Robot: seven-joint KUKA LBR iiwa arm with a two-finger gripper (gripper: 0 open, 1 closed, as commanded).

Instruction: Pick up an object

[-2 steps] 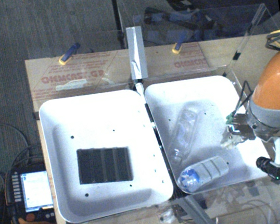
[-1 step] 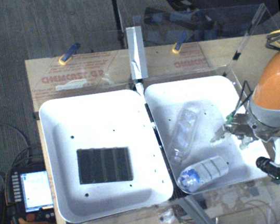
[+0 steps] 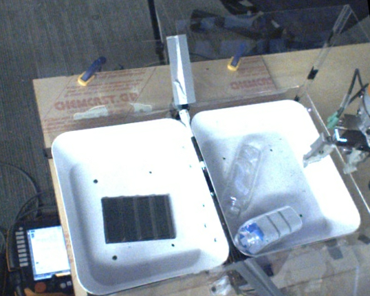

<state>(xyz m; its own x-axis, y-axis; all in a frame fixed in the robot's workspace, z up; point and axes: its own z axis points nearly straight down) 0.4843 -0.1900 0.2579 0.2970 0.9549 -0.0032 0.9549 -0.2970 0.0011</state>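
Observation:
In the left bin point(image 3: 76, 161) a flat black rectangular pad point(image 3: 137, 217) lies on the floor. The right bin point(image 3: 285, 117) holds a clear crushed plastic bottle point(image 3: 243, 171) lying at a slant in its middle. A second clear bottle with a blue cap point(image 3: 269, 228) lies along that bin's front wall. My gripper point(image 3: 327, 147) hangs over the right bin's right rim, to the right of both bottles and apart from them. Nothing shows held in it.
A metal post point(image 3: 180, 75) stands behind the seam between the bins. Two yellow-and-blue clamps point(image 3: 91, 71) sit on the board at the back. A clear panel point(image 3: 323, 52) stands at the far right, with cables close to the arm's wrist.

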